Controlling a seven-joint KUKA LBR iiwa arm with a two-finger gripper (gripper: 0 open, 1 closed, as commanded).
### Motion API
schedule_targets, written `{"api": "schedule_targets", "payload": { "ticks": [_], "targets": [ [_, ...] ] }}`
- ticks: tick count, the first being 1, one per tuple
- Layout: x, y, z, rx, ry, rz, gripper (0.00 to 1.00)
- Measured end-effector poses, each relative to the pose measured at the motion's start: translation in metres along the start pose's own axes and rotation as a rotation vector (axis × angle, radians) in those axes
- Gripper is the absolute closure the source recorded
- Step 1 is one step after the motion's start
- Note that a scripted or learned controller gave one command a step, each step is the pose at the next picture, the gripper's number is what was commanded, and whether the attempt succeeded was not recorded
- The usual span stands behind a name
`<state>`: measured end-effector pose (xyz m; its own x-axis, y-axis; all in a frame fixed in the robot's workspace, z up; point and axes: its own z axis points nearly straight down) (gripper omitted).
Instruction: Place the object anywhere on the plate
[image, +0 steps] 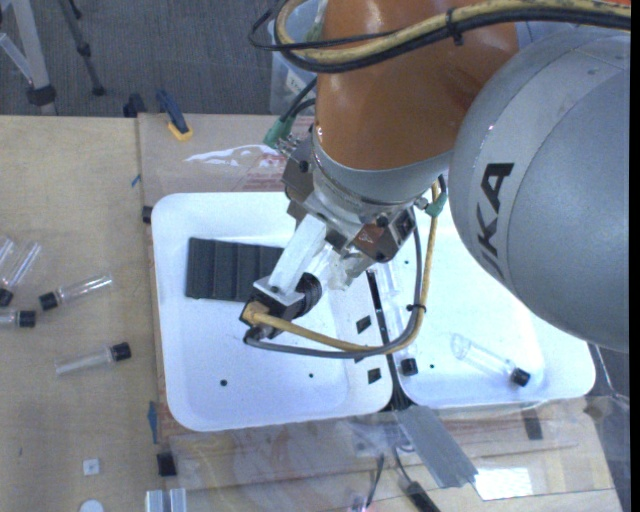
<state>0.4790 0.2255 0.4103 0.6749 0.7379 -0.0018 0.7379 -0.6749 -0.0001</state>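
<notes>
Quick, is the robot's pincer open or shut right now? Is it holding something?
Pincer: cannot be told from this view whether it is open, closed or holding anything.

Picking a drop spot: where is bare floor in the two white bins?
Left white bin: front strip below the black ribbed rectangular plate, nearly bare. Right white bin: patch left of the clear capped plastic tube. Crowded: the middle, under the grey and orange arm, with small black bits by the divider.

the arm (400, 110) hides one end of the black ribbed slab (225, 268).
</notes>
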Motion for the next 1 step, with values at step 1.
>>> {"api": "schedule_targets", "payload": {
  "ticks": [1],
  "targets": [
    [0.0076, 0.0103, 0.1714, 0.002, -0.002, 0.142, 1.00]
  ]
}}
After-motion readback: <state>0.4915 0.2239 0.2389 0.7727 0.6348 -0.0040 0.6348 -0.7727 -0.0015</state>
